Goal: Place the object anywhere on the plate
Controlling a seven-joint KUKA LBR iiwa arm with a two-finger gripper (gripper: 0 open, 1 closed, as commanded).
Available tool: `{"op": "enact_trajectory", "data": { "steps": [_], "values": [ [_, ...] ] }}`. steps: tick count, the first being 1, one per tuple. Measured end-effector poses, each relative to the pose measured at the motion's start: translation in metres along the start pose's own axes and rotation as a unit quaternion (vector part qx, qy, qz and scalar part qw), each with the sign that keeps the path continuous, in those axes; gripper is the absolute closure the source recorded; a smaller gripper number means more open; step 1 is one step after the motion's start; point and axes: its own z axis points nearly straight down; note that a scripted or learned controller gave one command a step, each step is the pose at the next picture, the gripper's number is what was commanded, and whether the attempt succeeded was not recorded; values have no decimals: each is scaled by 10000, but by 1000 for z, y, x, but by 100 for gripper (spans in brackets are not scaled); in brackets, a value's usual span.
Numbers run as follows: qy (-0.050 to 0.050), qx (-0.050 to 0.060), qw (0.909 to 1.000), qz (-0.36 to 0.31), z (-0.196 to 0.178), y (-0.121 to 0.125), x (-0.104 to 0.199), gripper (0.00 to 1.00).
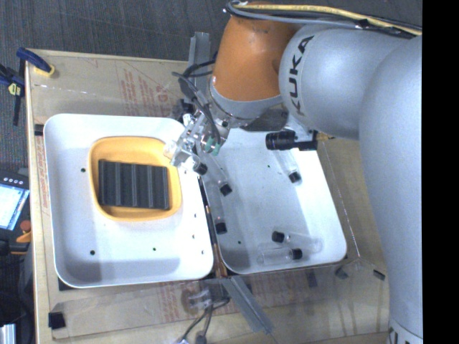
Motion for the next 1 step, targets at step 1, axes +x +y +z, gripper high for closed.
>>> {"op": "enact_trajectory", "data": {
  "steps": [1],
  "values": [
    [-1, 0, 10000, -2, 0, 0, 0, 0]
  ]
}}
